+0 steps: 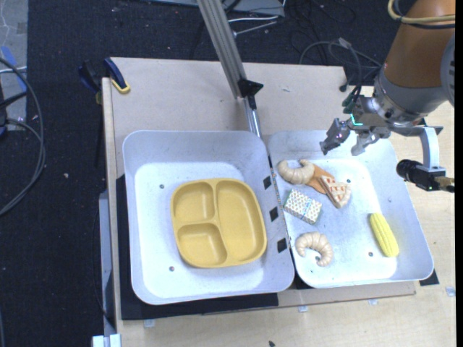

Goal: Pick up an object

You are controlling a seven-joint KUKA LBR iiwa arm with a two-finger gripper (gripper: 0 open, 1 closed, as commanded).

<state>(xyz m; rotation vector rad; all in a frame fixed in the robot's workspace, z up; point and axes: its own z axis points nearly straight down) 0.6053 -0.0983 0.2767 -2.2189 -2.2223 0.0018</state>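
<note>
hovering above the far edge of the right bin (405, 266), the claw (349, 139) has its fingers spread apart with nothing between them, so the pick looks not yet begun. every candidate lies in that bin: a croissant (298, 170) touching a pizza slice (334, 189), a waffle piece (303, 204), a second croissant (315, 246) and a corn cob (383, 234). the left bin (145, 157) holds a yellow divided tray (218, 222). descent, closing and lifting all remain.
</note>
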